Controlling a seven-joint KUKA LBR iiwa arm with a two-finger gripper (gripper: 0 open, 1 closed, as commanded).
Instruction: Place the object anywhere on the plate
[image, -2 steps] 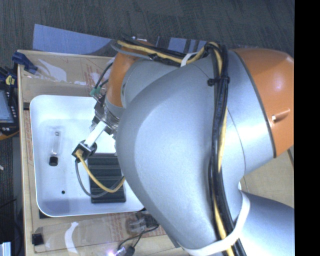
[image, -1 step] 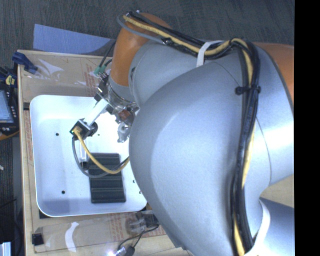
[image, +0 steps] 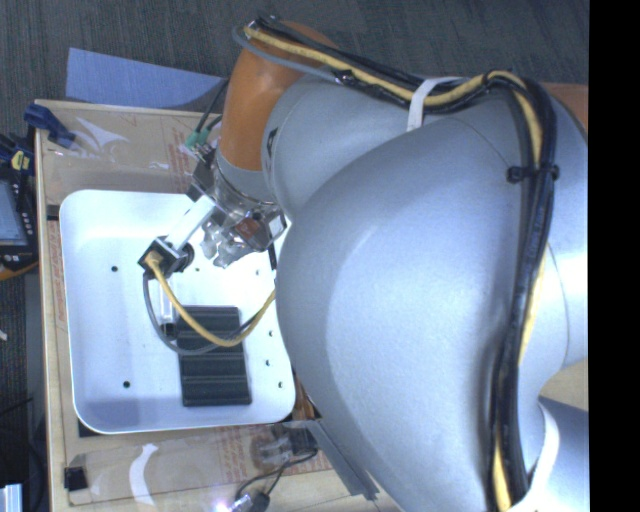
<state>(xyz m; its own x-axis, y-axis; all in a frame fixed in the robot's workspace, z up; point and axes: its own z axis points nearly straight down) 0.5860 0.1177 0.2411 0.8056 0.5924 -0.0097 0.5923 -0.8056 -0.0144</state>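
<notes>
One dark ribbed block (image: 215, 378) in a white bin (image: 90, 300).
It lies flat near the bin's lower edge, toward its lower right corner. The gripper (image: 232, 236) hangs over the bin's upper right part, apart from the block; whether it is clenched or released, I cannot tell. The grey arm (image: 420, 300) covers the bench's right side.

The grey arm (image: 420, 280) covers the right side of the view, with its orange band near the top. The gripper (image: 232, 238) hangs over the white bin (image: 95, 300). A dark ribbed slab (image: 215, 378) lies flat in the bin's lower right part. The bin sits on the wooden worktop (image: 100, 140).
</notes>
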